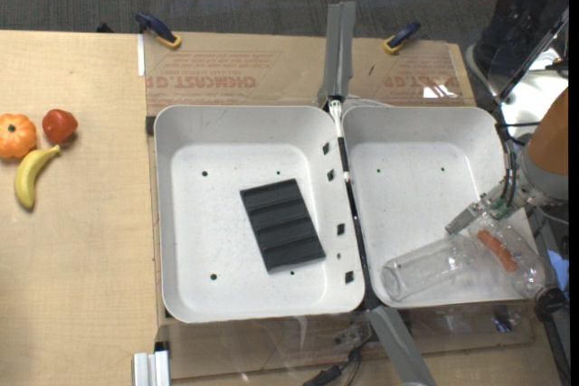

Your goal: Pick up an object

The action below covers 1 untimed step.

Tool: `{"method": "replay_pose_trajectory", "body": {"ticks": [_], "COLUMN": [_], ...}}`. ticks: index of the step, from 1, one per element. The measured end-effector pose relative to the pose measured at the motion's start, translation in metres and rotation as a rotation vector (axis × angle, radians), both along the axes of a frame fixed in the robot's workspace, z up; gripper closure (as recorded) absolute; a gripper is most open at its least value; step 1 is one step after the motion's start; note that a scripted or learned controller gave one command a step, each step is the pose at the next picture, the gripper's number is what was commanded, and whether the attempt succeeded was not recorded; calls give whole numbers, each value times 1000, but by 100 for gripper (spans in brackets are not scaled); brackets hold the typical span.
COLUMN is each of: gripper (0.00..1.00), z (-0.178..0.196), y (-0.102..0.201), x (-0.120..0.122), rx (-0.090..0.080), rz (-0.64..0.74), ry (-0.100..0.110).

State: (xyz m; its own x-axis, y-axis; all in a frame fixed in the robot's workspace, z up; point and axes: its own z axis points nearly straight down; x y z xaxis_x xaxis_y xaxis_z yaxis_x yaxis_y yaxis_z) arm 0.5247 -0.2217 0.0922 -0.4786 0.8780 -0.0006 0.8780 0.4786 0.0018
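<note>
1. The gripper is hanging at the right side of the frame, over the right bin, with the arm reaching in from the right edge

2. Whether the fingers are wide or narrow I cannot tell, since they are blurring into the clear plastic beneath them

3. The nearest thing to take is a clear plastic bottle lying on its side across the lower right of the frame, inside the right bin, with something orange showing through its right end

4. To do this step well, the gripper is best coming down across the bottle's narrow width rather than along its length (a round, slick body will likely roll away otherwise)

5. The dark ribbed block is lying flat in the left bin, well apart from the gripper, so it looks the poorer choice

6. Fruit is sitting on the bench at the far left
</note>
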Motion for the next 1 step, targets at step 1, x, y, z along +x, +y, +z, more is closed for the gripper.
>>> {"method": "replay_pose_trajectory", "body": {"ticks": [1], "gripper": [0], "z": [0], "y": [0], "x": [-10], "rx": [0], "rz": [12], "ry": [-1]}}
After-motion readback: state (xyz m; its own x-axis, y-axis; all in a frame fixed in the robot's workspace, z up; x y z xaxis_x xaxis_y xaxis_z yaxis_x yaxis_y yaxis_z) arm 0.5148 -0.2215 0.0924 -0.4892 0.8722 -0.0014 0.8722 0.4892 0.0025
